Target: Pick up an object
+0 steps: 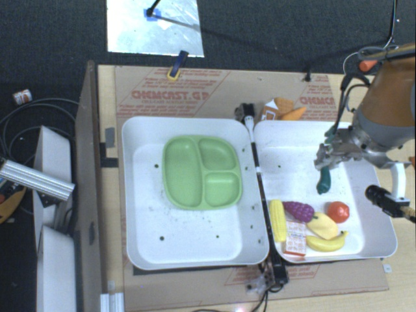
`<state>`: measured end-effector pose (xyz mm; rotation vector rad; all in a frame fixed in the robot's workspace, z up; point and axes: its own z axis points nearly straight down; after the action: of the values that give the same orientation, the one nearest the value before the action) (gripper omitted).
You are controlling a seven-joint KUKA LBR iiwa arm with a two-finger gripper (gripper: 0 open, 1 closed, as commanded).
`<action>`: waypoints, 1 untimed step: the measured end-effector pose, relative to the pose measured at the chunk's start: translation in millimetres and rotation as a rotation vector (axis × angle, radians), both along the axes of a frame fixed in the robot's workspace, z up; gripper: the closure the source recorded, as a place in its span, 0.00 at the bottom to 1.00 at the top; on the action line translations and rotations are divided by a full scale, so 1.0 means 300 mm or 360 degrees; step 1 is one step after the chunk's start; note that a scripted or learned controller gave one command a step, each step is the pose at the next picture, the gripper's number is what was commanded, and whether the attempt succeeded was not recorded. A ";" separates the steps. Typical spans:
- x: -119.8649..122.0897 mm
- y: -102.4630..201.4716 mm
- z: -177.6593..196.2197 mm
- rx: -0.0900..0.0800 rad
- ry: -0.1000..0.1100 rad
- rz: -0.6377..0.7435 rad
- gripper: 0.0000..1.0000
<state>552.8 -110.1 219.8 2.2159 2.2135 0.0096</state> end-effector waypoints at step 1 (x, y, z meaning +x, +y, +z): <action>-0.001 0.007 -0.025 0.0003 0.0014 0.0004 0.00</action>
<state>552.6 -108.0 212.2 2.2185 2.2217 0.0020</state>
